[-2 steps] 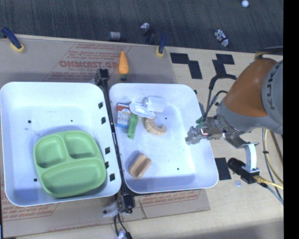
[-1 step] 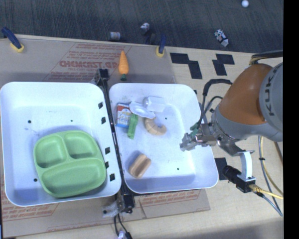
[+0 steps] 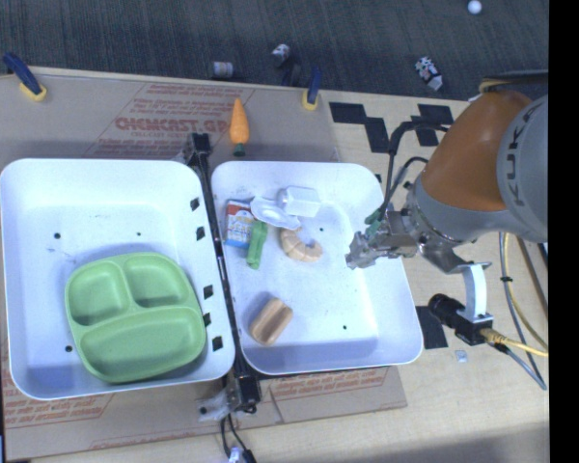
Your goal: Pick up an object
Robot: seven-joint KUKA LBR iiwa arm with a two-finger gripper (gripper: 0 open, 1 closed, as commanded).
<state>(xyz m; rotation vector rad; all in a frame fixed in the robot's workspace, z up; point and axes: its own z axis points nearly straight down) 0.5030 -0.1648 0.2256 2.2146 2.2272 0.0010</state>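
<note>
Two shallow white bins sit side by side on a cardboard-covered bench (image 3: 174, 114). The left bin (image 3: 39, 201) holds a green divided plate (image 3: 135, 314), lying flat toward its near side. The right bin (image 3: 391, 316) holds a loose group of small things: a tan bread-like roll (image 3: 269, 319) lies alone near the front, a curved pastry shaped like a croissant (image 3: 300, 247) lies near the middle, and behind it rests a pale grey-white object (image 3: 289, 205) whose shape is hard to make out. Just left of the pastry a green stick-like piece (image 3: 258, 244) lies beside a small red and white packet (image 3: 237, 225), close to the wall between the bins. An orange carrot-shaped toy (image 3: 238, 122) lies on the cardboard behind the bins, outside both. The grey arm with its orange band (image 3: 478, 157) reaches in from the right, and its gripper (image 3: 362, 252) hangs over the right side of the right bin, near that bin's right wall and a little to the right of the pastry, apart from every object there. Whether the claw is open or closed I cannot tell, since its tip is small and blurred. Nothing can be seen held in it.
</note>
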